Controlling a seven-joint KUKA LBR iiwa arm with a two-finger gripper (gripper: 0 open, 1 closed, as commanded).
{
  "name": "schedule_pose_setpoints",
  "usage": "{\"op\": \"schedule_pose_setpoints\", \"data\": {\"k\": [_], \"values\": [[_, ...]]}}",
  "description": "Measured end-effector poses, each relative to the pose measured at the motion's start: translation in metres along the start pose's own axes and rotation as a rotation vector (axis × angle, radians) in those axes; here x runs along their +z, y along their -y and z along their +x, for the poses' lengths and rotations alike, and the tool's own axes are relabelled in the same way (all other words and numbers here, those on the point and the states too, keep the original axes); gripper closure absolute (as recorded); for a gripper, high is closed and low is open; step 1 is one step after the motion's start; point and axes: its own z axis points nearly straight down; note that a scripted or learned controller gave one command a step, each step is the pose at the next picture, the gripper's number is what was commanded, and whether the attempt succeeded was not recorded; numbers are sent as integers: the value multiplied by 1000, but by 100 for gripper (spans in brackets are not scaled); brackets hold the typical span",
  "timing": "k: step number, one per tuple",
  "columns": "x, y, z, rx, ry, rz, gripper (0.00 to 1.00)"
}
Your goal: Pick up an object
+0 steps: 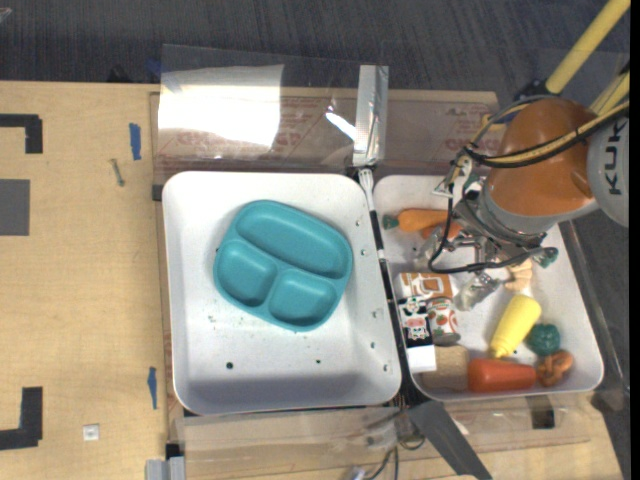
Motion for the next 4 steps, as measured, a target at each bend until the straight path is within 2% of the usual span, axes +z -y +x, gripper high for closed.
{"op": "schedule_pose_setpoints", "data": {"k": [1, 2, 3, 4], "values": [[-1, -32, 31, -219, 3, 0, 0], [3, 62, -40, -454, 0, -10, 0], [-53, 68, -27, -913, 3, -10, 0], [-4, 50, 43, -1052, 5, -9, 0]]}}
